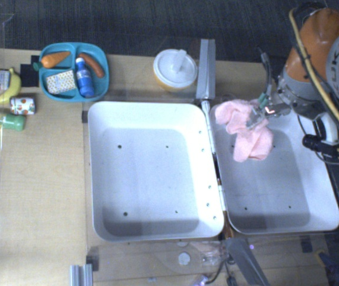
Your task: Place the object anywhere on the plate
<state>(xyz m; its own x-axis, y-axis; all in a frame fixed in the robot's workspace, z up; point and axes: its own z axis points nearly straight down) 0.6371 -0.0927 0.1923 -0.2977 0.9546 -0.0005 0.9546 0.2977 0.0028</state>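
A crumpled pink cloth (243, 133) lies in the far left corner of the right bin (288, 195). My gripper (257, 117) comes in from the right and its tip sits on the cloth's upper middle, touching it. The cloth spreads out to both sides of the tip and down toward the bin's middle. A blue divided plate (100, 61) stands on the bench at the far left, outside the bins, with toy food in its sections.
The left bin (151, 171) lies between the cloth and the blue plate. A round white and yellow lidded cup (175, 69) stands behind the bins. Small toy items (8, 94) sit at the bench's far left edge. The grey arm (324, 58) and its cables fill the right side.
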